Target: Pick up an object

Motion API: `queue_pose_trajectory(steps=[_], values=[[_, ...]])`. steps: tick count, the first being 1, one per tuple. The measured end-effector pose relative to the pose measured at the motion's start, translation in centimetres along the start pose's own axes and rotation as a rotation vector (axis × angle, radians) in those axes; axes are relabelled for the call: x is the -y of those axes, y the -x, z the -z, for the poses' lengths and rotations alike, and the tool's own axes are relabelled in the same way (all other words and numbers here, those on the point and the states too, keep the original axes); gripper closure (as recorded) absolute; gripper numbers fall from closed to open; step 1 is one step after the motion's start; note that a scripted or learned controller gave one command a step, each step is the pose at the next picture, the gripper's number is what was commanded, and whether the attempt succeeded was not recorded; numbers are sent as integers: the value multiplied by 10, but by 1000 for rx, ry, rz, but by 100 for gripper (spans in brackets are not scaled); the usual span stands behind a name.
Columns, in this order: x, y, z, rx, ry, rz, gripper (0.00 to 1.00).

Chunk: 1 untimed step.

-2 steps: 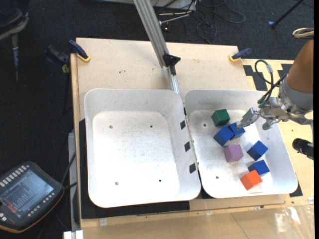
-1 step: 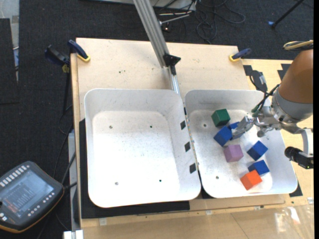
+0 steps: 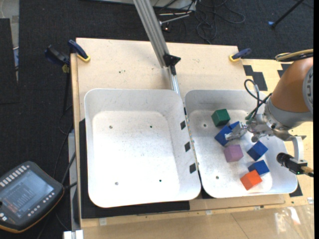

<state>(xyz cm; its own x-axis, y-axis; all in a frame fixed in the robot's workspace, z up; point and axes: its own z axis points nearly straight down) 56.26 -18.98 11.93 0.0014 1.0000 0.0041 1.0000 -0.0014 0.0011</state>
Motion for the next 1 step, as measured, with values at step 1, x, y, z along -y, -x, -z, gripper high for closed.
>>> queue_pose_trajectory(steps=[1], values=[[-2,0,14,4,8,2,100]])
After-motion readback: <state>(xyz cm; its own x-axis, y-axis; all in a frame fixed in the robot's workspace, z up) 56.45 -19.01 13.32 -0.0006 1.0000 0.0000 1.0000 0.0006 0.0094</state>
